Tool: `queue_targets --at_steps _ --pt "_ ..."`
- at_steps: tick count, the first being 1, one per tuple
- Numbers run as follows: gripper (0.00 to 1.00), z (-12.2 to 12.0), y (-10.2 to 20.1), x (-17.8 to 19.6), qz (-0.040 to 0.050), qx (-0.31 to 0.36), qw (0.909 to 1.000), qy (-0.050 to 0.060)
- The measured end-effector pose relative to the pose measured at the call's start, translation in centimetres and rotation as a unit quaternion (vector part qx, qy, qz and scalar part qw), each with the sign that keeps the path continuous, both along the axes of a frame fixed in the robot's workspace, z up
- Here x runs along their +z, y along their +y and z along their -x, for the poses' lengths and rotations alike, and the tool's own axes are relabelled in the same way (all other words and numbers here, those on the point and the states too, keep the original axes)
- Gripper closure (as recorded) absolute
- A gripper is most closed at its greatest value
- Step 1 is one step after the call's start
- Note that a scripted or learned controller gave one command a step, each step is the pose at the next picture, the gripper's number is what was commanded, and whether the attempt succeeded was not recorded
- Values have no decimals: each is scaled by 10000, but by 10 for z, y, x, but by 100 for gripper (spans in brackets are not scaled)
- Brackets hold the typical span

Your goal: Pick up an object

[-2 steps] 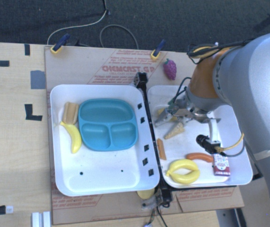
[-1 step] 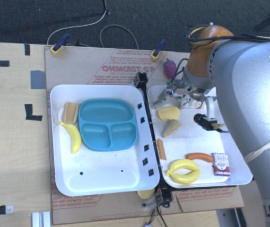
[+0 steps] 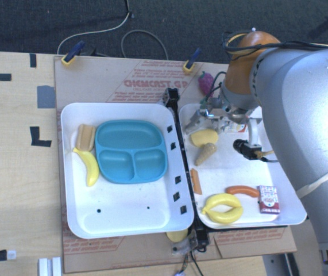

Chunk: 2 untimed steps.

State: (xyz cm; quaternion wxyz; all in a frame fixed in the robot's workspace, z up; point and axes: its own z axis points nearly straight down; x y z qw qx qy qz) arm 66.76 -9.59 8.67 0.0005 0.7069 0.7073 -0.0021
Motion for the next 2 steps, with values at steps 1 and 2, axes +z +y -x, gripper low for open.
queue_targets --at_steps 1,2 --pt "0 22 -5 -1 -8 4 10000 -28" --pt "100 21 -4 9 -5 13 10000 -18"
